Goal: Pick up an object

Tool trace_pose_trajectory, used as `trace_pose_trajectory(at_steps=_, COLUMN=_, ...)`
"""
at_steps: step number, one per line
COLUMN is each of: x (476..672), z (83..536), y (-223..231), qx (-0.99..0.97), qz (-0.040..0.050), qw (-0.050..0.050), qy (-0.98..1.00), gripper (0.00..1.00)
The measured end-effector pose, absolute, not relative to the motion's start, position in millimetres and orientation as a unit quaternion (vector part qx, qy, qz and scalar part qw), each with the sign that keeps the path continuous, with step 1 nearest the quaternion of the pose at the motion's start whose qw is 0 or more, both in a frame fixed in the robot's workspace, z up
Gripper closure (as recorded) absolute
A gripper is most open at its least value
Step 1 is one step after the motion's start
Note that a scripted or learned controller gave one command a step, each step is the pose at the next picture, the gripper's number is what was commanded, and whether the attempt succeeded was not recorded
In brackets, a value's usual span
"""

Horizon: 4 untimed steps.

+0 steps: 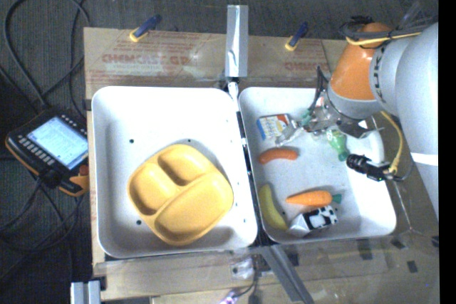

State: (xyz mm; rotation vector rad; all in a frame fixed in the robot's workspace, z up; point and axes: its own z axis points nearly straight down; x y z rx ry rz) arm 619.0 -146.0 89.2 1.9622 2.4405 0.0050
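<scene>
- The claw (318,119) hangs low over the upper part of the right bin (385,221), at the end of the grey arm (417,89) with its orange band that comes in from the right.
- I cannot tell how the claw is set; the metal parts there are small and tangled with clutter, and nothing plainly sits in its grip.
- Just beside the claw on its left lies a small blue and white carton (273,127), touching or nearly touching it. A green item (336,144) lies just below the claw; what it is I cannot say.
- The nearest clear target looks to be the orange sausage (278,154), a little below and left of the claw, its long axis running nearly left to right across the bin.
- Farther down lie a carrot (310,198), also lying roughly left to right, a yellow banana (271,207) running up and down along the bin's left wall, and a black and white toy (318,218) by the lower wall.
- The left bin (114,117) holds a yellow divided plate (181,192), well apart from the claw.
- My guess is that the pick has not yet succeeded; a short shift down and left would bring the claw over the sausage, closing across its short side.
</scene>
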Motion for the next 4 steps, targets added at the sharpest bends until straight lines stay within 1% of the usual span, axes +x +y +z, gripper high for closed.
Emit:
trace_pose_trajectory(at_steps=1, x=649.9, z=90, y=-217, qx=0.616, qz=-0.0015, qw=-0.017, qy=0.788, gripper=0.00)
trace_pose_trajectory(at_steps=2, x=598.3, z=91, y=-216, qx=0.603, qz=0.0046, qw=0.003, qy=0.797, gripper=0.00)
trace_pose_trajectory(at_steps=3, x=599.5, z=100, y=-216, qx=0.603, qz=0.0044, qw=0.006, qy=0.798, gripper=1.00)
trace_pose_trajectory(at_steps=4, x=599.4, z=100, y=-216, qx=0.603, qz=0.0045, qw=0.006, qy=0.798, gripper=0.00)
